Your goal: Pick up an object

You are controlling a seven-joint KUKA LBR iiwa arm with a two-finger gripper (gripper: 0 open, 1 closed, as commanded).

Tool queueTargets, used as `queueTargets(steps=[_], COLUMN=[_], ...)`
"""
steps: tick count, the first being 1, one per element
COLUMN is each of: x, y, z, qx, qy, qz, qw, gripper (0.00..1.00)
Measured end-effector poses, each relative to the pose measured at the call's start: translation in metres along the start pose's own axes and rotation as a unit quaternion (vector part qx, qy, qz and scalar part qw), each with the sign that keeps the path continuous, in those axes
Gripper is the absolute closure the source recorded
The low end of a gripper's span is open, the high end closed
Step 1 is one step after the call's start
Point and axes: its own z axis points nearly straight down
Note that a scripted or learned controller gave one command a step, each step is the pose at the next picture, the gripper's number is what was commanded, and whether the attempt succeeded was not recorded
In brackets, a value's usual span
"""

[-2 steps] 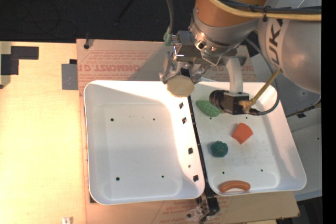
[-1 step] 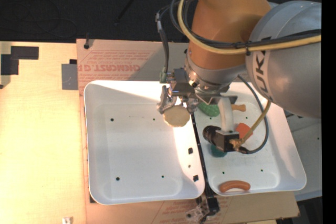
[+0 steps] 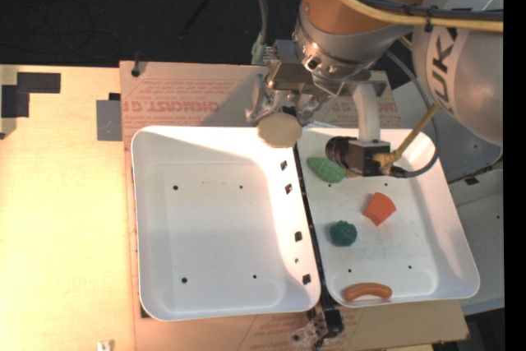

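Glossy white plastic bins; matt wooden bench.

2 bins, 5 objects

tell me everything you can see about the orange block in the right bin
The orange block is small, chunky and matte, like foam or plastic, with flat faces and angled edges. It lies on the right bin's white floor near the middle, touching nothing. The green ball sits apart to its lower left, the gripper well up-left.
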Motion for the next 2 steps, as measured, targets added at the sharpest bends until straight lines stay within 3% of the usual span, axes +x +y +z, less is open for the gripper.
queueTargets(steps=[1, 2], x=[-0.023, 0.005], y=[-0.053, -0.018], z=[0.078, 0.041], qx=[0.010, 0.003], qy=[-0.003, -0.001], qz=[0.002, 0.000], qw=[0.9999, 1.0000], gripper=[1.00, 1.00])
